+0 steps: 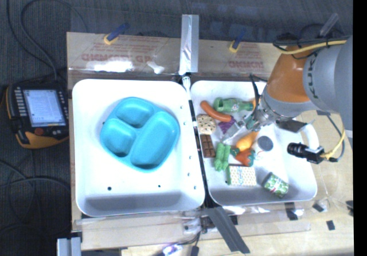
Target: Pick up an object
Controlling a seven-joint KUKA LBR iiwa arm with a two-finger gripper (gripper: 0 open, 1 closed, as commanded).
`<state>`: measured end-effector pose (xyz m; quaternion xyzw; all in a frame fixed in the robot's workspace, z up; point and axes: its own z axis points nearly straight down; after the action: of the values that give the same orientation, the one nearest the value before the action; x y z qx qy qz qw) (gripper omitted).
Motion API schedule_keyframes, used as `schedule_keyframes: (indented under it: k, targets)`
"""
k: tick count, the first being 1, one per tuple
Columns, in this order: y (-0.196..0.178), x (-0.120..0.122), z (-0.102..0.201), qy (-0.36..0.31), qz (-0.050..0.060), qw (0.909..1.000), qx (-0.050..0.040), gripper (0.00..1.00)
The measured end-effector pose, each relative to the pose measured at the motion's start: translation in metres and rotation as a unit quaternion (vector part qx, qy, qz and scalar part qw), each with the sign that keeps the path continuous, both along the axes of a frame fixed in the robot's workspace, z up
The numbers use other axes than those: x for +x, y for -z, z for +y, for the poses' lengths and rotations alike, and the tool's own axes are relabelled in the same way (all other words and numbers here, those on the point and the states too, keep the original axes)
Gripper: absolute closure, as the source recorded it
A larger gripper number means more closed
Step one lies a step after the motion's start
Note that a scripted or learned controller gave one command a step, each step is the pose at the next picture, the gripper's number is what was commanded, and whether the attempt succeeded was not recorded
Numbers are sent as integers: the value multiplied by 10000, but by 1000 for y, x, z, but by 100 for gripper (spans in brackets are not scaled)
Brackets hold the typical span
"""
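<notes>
Grey arm with orange band (292, 80) enters from right, wrist low over right shallow white bin (304, 183). Gripper (252, 125) buried in clutter; its opening cannot be made out. Just beside it: orange carrot-like toy (245, 141), red sausage-shaped toy (216, 112), green plastic bottle (231, 103). Left shallow white bin (92, 186) holds blue three-compartment tray (139, 132). Cardboard-covered bench (135, 51), dark carpet, pendant with lit screen (37, 113) at left.

The arm (330, 80) is a thick, rounded grey cylinder, smooth and matte. Above the wrist sits a glossy orange band (287, 80), dome-shaped. A thin yellow cable (312, 47) loops along its twelve o'clock edge. The wrist narrows to small dark and metallic parts, too fine to tell apart.
</notes>
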<state>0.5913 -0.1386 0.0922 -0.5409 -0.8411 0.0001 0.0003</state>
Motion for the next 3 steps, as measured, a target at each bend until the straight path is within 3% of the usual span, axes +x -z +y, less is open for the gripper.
schedule_keyframes:
  k: [1, 2, 3]
  targets:
    - [2, -15, 13, 1634, -71, 9865, -11, 0]
    - [-78, -101, 4, 1288, 18, 9917, -4, 0]
    - [-1, -63, -14, 2125, 6, 9772, 1, 0]
